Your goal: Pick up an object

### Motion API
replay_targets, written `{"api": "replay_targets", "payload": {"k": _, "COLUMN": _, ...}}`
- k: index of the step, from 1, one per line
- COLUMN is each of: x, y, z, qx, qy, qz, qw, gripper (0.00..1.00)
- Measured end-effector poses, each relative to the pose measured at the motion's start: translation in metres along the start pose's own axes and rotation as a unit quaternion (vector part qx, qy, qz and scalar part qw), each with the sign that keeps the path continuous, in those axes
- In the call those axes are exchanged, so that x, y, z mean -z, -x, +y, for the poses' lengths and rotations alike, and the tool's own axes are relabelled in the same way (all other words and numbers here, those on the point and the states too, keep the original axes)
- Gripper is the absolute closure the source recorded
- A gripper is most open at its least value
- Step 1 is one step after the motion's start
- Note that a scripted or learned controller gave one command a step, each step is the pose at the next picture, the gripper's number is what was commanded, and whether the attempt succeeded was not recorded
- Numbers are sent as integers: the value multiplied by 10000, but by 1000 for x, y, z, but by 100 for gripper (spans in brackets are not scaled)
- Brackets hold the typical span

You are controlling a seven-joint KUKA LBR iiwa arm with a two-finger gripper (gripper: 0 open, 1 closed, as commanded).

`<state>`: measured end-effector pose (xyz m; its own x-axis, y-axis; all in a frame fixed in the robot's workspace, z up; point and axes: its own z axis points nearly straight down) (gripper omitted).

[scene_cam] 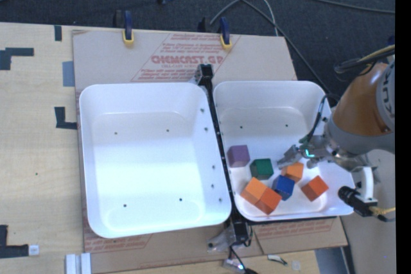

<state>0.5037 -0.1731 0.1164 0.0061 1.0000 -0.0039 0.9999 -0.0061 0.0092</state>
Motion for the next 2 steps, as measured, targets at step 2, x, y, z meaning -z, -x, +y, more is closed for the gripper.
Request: {"api": "replay_targets", "payload": {"k": 2, "x": -27, "y": -77, "z": 39, "qx": 21, "qy": -46, "qz": -3, "qw": 10000, "gripper": 0}}
